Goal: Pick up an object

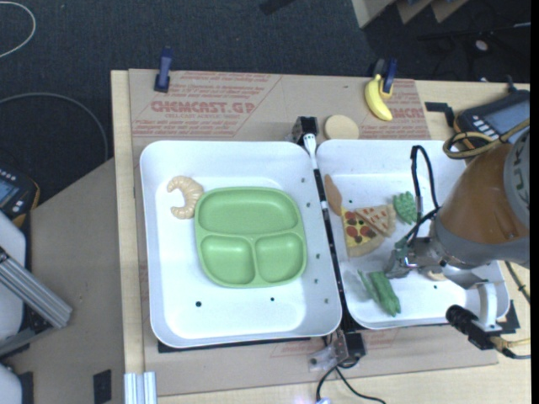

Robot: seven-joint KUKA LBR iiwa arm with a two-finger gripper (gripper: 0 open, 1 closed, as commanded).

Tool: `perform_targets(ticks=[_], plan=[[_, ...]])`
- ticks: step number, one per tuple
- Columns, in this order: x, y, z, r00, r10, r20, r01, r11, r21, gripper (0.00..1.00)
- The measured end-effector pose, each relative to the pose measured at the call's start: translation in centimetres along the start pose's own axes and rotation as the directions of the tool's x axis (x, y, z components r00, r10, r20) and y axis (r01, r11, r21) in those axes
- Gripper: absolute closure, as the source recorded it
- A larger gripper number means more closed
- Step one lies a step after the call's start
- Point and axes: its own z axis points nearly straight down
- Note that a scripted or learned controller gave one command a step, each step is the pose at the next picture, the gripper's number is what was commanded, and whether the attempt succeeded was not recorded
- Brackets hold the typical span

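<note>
My gripper [399, 263] hangs low in the right bin [421, 314], just right of the pizza slice [365, 228] and above the upper end of a green pea pod [383, 292]. It does not visibly hold anything. A small leafy green piece [406, 206] lies behind it, and a brown wedge [333, 196] rests by the bin's left wall. In the left bin [168, 293] sit a green divided plate [251, 236] and a tan croissant [184, 195] at its upper left.
The arm's orange band [482, 200] and grey wrist cover the right bin's right side, with a black cable [418, 183] looping over it. A banana [378, 99] and a tan disc [341, 127] lie on the board behind the bins. Blue clamps [162, 71] stand at the board's back edge.
</note>
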Motion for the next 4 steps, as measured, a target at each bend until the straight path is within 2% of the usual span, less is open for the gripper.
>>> perform_targets(ticks=[1, 2, 3, 4], plan=[[7.9, 0.2, -11.0, 1.000, -0.010, 0.001, 0.010, 1.000, -0.011, 1.00], [14.0, 0.0, -10.4, 1.000, -0.009, -0.001, 0.009, 1.000, -0.003, 1.00], [17.2, 0.1, -26.9, 1.000, -0.009, -0.001, 0.009, 1.000, -0.018, 1.00], [14.4, -0.1, -22.0, 1.000, 0.002, 0.002, -0.002, 1.000, 0.003, 1.00]])
